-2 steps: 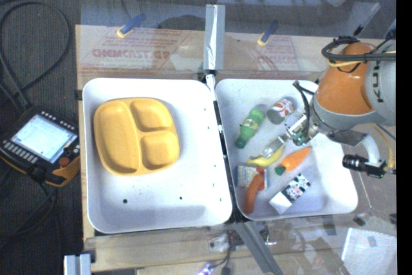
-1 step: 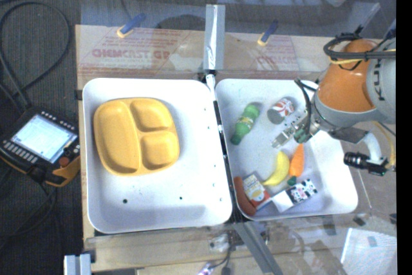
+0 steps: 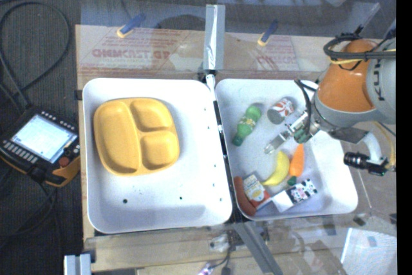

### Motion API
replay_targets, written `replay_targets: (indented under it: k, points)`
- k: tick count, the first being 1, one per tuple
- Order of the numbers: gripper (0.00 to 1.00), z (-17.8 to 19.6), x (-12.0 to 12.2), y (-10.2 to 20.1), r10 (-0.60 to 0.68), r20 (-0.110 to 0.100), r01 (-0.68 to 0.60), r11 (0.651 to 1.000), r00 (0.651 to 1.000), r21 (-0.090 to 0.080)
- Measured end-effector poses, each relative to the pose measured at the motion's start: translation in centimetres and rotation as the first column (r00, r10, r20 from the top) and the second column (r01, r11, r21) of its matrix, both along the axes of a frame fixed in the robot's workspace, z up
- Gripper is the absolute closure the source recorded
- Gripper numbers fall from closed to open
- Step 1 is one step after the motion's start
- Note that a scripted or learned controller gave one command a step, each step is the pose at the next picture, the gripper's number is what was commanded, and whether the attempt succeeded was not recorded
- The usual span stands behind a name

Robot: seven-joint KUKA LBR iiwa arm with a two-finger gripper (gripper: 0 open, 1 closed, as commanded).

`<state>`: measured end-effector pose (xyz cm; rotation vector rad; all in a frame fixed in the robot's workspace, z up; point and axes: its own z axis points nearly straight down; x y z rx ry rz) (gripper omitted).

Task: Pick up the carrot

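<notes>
The carrot (image 3: pixel 296 161) is a small orange piece lying in the right bin (image 3: pixel 335 199), next to the right side of a yellow banana (image 3: pixel 278 169). My gripper (image 3: pixel 275 143) reaches in from the right and hangs low over the middle of that bin, just above and left of the carrot's top end. Nothing shows in the gripper. The grey arm with its orange band (image 3: pixel 344 84) stands over the bin's right rim.
The right bin also holds a green bottle (image 3: pixel 246 124), a red and white can (image 3: pixel 280 109), a juice box (image 3: pixel 255 188) and a black-and-white carton (image 3: pixel 301 191). A yellow divided plate (image 3: pixel 136 135) lies in the left bin (image 3: pixel 154 209).
</notes>
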<state>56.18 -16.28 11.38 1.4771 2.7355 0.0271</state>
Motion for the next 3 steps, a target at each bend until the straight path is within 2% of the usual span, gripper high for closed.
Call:
replay_targets:
  k: [1, 2, 3]
  points:
    - [0.00, -2.3, -1.5, -6.1, 0.061, -0.025, -0.061, 0.998, 0.998, -0.005]
    - [1.00, -1.3, -1.2, -6.0, 0.061, -0.016, -0.061, 0.998, 0.998, -0.006]
    - [1.00, -0.4, -1.1, -5.8, 0.063, -0.013, -0.063, 0.998, 0.998, -0.003]
